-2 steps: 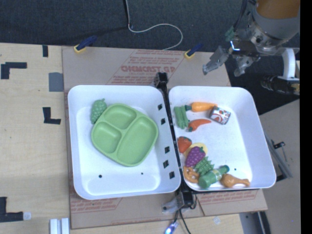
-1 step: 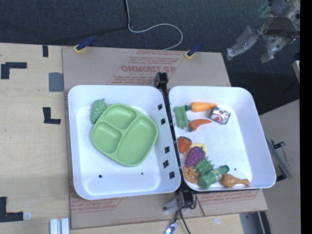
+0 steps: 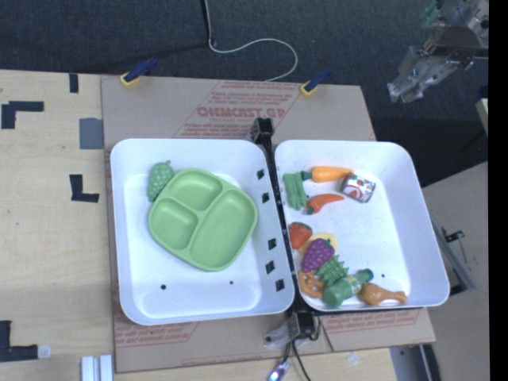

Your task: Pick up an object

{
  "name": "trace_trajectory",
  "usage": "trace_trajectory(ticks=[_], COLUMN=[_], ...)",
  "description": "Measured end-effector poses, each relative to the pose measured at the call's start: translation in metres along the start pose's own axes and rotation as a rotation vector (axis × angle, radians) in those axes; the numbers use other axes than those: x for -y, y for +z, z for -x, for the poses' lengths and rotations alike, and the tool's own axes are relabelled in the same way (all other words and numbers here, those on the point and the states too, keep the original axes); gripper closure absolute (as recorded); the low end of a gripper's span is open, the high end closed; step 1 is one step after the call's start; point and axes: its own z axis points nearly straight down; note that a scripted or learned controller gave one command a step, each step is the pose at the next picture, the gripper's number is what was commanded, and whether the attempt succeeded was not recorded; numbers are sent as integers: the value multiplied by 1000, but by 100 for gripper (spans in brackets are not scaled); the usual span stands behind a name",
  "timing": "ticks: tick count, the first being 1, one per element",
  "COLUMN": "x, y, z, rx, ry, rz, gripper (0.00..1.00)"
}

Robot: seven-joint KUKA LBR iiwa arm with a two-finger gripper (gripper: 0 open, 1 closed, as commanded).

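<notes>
End effector (image 3: 414, 76) raised at upper right, outside both bins; whether it is open or closed cannot be told. Right bin (image 3: 397, 213): small can (image 3: 358, 187), orange carrot (image 3: 330, 174), purple grapes (image 3: 316, 255) and other toy foods. Left bin (image 3: 135, 213): green divided plate (image 3: 203, 220), green grapes (image 3: 159, 179) touching its rim.

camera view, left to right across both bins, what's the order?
green grape bunch → green divided plate → green beans → carrot → small can → gripper, up beyond the right bin. The clustered toys at its front are left out.
</notes>
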Motion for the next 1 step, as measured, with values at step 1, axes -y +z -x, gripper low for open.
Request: trace_trajectory(ticks=[1], x=[55], y=[-42], z=[47], rx=[0], ry=[7], rz=[4], gripper=[100])
